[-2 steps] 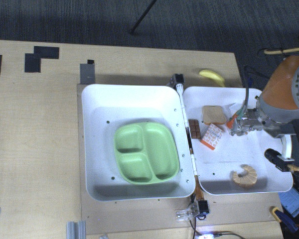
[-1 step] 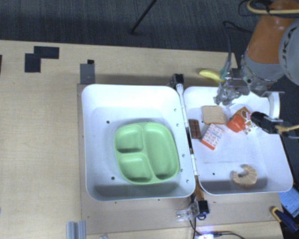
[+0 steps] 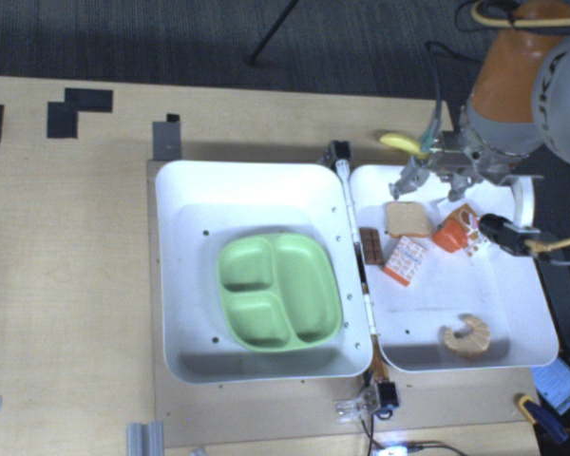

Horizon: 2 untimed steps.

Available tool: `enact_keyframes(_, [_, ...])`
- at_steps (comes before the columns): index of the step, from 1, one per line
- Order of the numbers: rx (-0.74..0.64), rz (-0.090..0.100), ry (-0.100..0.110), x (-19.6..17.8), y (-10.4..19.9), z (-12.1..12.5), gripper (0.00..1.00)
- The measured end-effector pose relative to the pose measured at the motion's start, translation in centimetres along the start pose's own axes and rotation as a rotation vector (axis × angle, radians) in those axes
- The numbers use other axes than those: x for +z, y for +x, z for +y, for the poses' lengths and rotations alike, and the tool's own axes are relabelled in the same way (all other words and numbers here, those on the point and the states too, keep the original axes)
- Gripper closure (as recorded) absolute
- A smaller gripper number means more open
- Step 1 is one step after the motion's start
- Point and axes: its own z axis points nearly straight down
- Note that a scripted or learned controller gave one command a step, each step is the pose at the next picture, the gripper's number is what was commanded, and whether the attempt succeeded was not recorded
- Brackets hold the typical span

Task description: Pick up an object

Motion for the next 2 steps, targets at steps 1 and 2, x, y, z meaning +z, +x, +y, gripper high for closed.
enact_keyframes(1, [0.003,0.0,0.006,13.0,-6.2,0.7,0.0])
enact_keyframes(2, [-0.004,-0.001,-0.001,11.8,-6.1,1.0,1.0])
